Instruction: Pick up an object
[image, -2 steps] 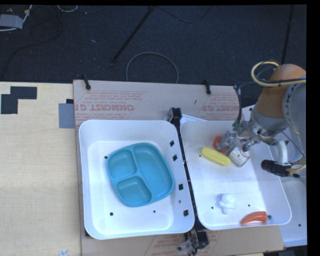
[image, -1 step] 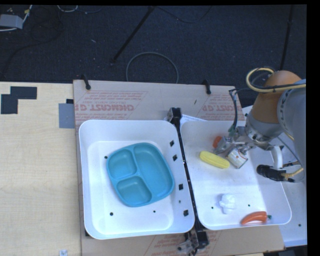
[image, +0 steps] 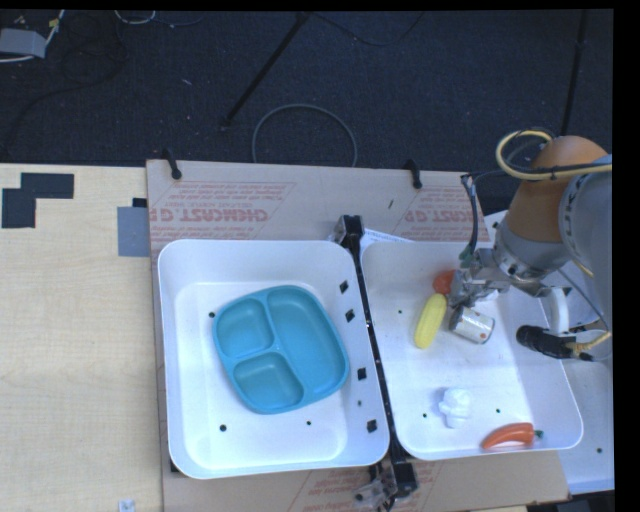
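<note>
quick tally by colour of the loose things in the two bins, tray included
blue: 1, the divided tray
yellow: 1, the banana-shaped piece
white: 1, the small lumpy item
orange-red: 2, the curved piece and the bit by the gripper
silver: 1, the can
total: 6

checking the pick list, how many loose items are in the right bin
5, maybe more behind the hand: a yellow banana, a metal can, a small red thing near the banana's top, a white lump, and an orange piece at the front.

The blue three-compartment plastic tray lies in the left white bin. In the right white bin, the yellow banana-shaped toy sits at nine o'clock, the small white figure at six, the orange curved piece at five.
</note>
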